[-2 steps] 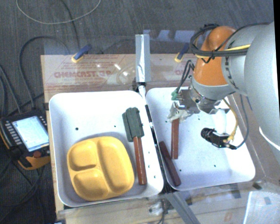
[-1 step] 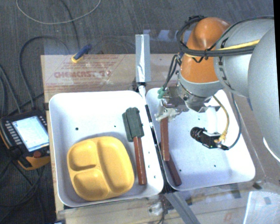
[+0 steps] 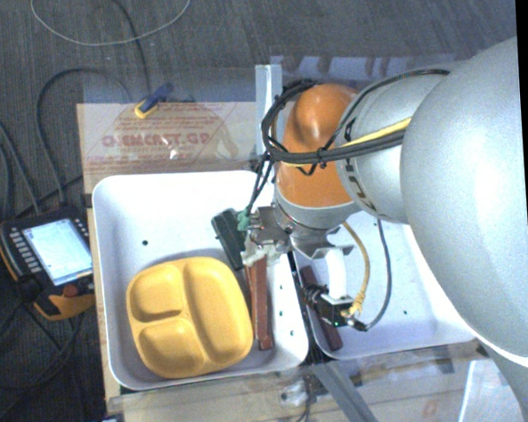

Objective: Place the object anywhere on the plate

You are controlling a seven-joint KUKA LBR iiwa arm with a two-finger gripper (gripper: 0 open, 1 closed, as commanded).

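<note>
A yellow plate point(image 3: 190, 317) with three compartments lies in the front part of the left bin point(image 3: 156, 190). A long, thin brown object point(image 3: 260, 308) runs front to back just right of the plate, between it and the bin's right wall. Its far end meets my gripper point(image 3: 248, 244), which hangs over the bin's right side, just behind the plate's right rim. The wrist hides how the gripper meets the object. The object's near end reaches almost to the bin's front wall.
The right bin point(image 3: 404, 313) holds a second dark brown piece point(image 3: 320, 307) near its left wall, under the wrist's cables. A cardboard sheet point(image 3: 161, 136) with a blue-and-yellow tool point(image 3: 153, 100) lies behind the left bin. A handheld screen point(image 3: 48, 254) rests on the floor, left.
</note>
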